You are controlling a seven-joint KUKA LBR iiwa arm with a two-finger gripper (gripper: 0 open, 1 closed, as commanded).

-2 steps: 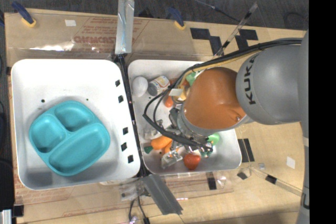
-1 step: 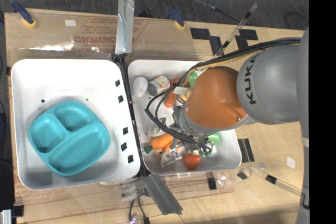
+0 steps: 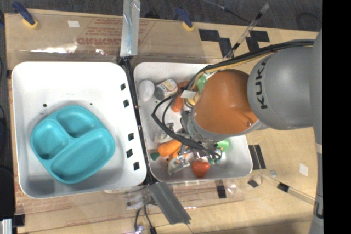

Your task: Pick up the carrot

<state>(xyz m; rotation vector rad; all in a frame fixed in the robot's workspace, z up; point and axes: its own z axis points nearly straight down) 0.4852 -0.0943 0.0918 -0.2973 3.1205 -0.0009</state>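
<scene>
While the arm (image 3: 285,90) hung over the right bin (image 3: 241,168), its orange band (image 3: 222,102) hid much of the clutter: a white egg-like object (image 3: 146,89) and small jar (image 3: 166,86) lay beyond the carrot, a red tomato-like piece (image 3: 201,168) just right of it. Carrot (image 3: 168,148) sat near that bin's front left, long axis roughly level, tip direction unclear. Gripper (image 3: 189,155) was just right of the carrot; jaw state could not be told. Lettering "KU" read on the arm. Teal divided plate (image 3: 71,142) lay far left of the carrot

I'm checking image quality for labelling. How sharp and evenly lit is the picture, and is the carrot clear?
Camera view: soft, slightly blurry; even lighting, faint shadow beside the teal plate; the arm covers much of the right bin; carrot partly visible.
</scene>
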